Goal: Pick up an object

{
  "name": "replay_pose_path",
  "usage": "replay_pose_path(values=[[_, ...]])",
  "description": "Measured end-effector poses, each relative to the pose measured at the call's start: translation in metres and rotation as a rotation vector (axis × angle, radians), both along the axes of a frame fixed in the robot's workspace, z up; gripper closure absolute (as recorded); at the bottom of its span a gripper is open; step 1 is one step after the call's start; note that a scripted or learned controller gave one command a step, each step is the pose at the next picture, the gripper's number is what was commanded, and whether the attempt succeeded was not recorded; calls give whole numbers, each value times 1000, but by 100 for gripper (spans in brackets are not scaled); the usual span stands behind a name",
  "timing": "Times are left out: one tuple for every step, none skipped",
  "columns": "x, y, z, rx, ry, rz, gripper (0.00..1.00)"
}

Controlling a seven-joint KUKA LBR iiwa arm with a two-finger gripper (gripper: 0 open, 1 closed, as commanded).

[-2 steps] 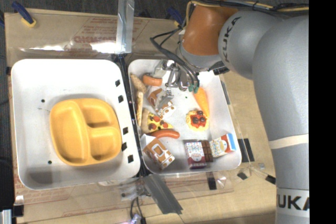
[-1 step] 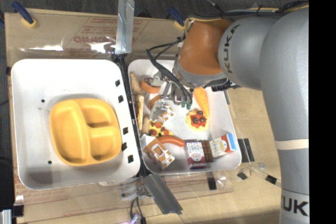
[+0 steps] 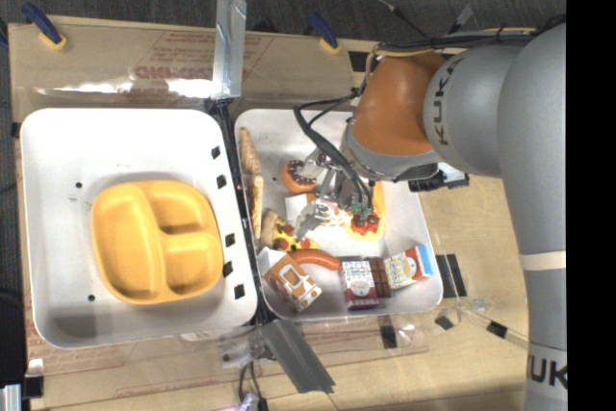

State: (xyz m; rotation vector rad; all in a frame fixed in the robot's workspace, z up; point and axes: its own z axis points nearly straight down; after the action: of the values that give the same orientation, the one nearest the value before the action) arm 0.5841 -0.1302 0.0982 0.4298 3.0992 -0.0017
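The grey arm (image 3: 500, 120) with its orange band comes in from the right and bends down over the right bin (image 3: 419, 207). Its jaws (image 3: 322, 202) hang low above the middle of this bin, among cables and metal parts, and I cannot tell if they are apart or together, because the wrist hides much of them. Nothing is visible between them.

The right bin holds many small things. Along its left wall lies a long brown stick (image 3: 252, 183), like a piece of bread. Far from the camera, just left of the wrist, there is a round orange and brown piece (image 3: 298, 174). Directly under the jaws lies a white flat item (image 3: 332, 217), and just beside it on the right an orange and red toy (image 3: 369, 217). Near the jaws on the left is a small yellow and red thing (image 3: 281, 231). At the near wall stand a brown and white box (image 3: 294, 282), an orange sausage shape (image 3: 313, 258), a small carton with a dark bottom (image 3: 358, 282), and a white and red carton (image 3: 409, 267).

The left bin (image 3: 58, 149) holds a yellow tray with compartments (image 3: 154, 239), well apart from the arm. Both bins stand on the tabletop (image 3: 115, 53), which is covered with cardboard.
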Motion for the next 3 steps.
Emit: replay_pose_path(values=[[12,-15,-4,2,8,-55,0],[38,-18,-5,-1,9,304,0],[14,18,-6,1,11,255,0]])
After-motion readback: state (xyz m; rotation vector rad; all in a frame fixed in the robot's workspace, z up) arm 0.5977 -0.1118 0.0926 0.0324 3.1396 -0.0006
